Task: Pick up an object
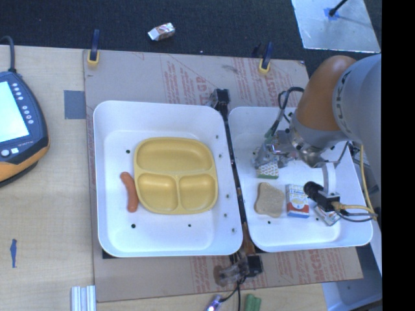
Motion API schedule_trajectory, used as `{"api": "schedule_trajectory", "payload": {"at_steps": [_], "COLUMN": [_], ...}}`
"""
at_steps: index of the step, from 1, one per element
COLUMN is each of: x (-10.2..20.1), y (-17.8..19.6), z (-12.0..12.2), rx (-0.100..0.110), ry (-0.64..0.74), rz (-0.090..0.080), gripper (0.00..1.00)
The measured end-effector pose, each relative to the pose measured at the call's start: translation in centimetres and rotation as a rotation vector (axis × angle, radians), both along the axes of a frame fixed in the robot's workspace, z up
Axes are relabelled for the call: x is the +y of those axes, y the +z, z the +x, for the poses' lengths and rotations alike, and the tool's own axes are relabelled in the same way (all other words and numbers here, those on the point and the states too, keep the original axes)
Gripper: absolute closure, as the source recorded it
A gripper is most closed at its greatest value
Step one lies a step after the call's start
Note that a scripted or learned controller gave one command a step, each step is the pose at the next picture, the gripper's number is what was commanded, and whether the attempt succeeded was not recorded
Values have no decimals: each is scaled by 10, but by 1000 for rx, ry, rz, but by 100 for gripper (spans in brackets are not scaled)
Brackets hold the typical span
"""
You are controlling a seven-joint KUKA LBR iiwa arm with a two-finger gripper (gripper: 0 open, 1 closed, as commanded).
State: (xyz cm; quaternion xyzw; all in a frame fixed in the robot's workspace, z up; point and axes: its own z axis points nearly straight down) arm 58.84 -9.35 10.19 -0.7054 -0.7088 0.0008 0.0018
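Over on the far left, a teach pendant (pixel 16 128) with an orange rim is sitting at the bench edge, its screen glowing pale. Moving right, the left bin (pixel 110 232) is holding a yellow divided tray (pixel 175 175) with 3 compartments, 1 long one at the top and 2 smaller ones below. A toy hot dog (pixel 130 191) is lying just beside the tray's left edge, running lengthwise on the white floor of the bin. Up on the dark floor beyond the bench, a crumpled silver wrapper (pixel 161 32) is lying by itself.

Now into the right bin (pixel 292 241), where the action is. The gripper (pixel 271 153) is hanging low over the bin's upper middle, and right under it a small green-and-white packet (pixel 267 170) is sitting (it is too blurred to read). How far apart the fingers are standing, and whether the packet is actually between them, I cannot tell from up here. Below that, a toy bread slice (pixel 270 199) is lying flat, and just beside it on the right a small box (pixel 297 201) in red, white and blue is resting. The grey arm (pixel 337 102) with its orange band is reaching in from the right.
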Motion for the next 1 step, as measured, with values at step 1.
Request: {"api": "schedule_trajectory", "payload": {"at_steps": [1], "x": [76], "y": [91], "z": [53], "rx": [-3], "ry": [0], "rz": [0], "gripper": [100]}}
